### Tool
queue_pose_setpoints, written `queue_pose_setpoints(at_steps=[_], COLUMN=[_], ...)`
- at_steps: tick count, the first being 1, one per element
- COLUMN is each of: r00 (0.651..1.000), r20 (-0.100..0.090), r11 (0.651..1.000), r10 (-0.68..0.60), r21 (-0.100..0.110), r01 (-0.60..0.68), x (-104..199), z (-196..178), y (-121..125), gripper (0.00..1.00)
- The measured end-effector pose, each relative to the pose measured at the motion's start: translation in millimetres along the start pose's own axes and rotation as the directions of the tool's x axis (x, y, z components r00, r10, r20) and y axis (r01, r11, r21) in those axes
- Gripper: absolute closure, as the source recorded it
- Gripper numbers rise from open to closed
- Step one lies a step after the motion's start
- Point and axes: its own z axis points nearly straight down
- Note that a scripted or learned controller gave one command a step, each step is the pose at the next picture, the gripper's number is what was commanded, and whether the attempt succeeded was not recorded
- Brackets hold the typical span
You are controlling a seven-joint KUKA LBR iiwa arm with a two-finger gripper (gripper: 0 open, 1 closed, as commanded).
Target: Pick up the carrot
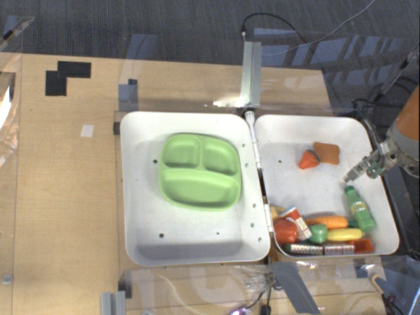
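1 fixed camera covers the scene. It is mounted above the bench (pixel 59 195) and looks down at a slant, so the far edge of the bench and a strip of dark carpet (pixel 164 12) beyond it sit at the top of the frame. The near bench edge runs along the bottom. The 2 white bins lie side by side at mid-frame: the left bin (pixel 141 176) is seen whole, the right bin (pixel 289 136) reaches close to the right side. The camera stands well back, wide enough to take in both bins and open bench at left. The arm (pixel 407 136) enters from the right.
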Motion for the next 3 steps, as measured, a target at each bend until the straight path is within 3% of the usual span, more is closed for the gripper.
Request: queue_pose_setpoints(at_steps=[1, 2, 3], r00=[1.000, 0.995, 1.000], r20=[-0.001, 0.001, 0.001], r11=[1.000, 0.995, 1.000], r10=[0.014, 0.098, -0.031], r21=[0.001, -0.001, -0.001], r01=[-0.014, -0.098, 0.031], x=[-18, -39, -17], z=[43, -31, -107], y=[32, 65, 53], gripper=[1.00, 1.00, 1.00])
